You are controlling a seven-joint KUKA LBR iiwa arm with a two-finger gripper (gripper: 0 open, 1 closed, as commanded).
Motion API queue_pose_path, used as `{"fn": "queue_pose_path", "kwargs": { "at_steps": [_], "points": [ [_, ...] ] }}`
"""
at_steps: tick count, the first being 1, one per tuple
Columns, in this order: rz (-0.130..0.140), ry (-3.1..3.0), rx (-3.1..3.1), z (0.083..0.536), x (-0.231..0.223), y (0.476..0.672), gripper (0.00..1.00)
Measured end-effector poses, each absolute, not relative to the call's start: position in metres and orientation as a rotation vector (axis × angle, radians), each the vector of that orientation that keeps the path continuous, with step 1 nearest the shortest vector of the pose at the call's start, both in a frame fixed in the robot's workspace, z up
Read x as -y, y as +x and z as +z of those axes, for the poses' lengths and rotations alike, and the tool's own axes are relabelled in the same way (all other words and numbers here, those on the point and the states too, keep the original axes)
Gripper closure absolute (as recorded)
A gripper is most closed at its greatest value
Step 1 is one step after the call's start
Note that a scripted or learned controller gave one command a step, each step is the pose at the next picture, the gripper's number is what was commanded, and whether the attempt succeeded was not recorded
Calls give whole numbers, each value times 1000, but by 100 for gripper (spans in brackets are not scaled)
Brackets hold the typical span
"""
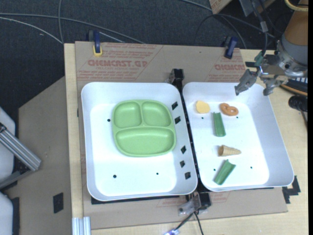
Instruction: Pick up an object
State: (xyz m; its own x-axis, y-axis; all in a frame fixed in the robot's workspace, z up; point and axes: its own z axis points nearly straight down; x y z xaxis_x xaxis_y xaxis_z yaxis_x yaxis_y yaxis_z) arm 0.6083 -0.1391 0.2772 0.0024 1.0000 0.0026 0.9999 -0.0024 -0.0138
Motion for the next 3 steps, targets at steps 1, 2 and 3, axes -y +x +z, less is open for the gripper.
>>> {"fn": "queue_pose_path", "kwargs": {
  "at_steps": [1,2,3],
  "points": [
    [0,-2220,2221,285,139,610,0],
    [6,-2218,2216,229,147,606,0],
    [4,-2218,2217,166,148,608,0]
  ]
}}
